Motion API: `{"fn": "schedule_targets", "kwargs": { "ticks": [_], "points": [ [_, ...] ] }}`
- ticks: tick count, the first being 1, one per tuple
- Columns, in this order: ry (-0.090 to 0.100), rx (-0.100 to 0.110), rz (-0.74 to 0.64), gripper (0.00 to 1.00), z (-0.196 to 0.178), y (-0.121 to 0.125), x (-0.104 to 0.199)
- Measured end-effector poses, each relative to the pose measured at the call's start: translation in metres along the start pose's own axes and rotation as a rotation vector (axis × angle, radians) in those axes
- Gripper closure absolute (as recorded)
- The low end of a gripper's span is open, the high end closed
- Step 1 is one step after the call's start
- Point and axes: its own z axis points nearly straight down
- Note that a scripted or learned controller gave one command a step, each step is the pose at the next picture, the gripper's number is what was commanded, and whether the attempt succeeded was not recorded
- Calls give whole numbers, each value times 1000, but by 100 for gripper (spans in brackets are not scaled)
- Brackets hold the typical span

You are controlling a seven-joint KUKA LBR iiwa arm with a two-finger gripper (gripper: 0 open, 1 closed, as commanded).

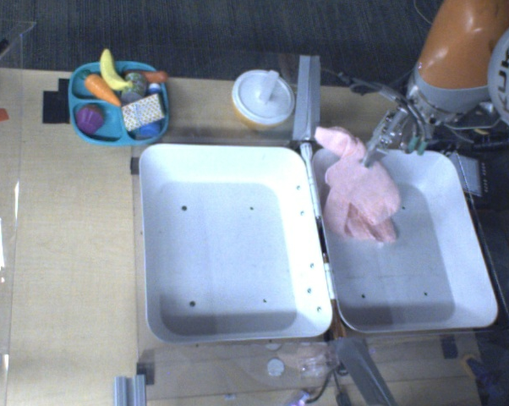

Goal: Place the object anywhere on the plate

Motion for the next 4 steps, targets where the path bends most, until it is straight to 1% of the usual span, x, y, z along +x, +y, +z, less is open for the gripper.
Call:
{"fn": "schedule_targets", "kwargs": {
  "ticks": [1,2,3,4],
  "points": [
    [2,-1,-403,100,-4,44,29],
    [3,-3,-450,100,-7,103,47],
    [6,-2,-450,100,3,149,69],
    [6,-4,-451,100,-9,196,95]
  ]
}}
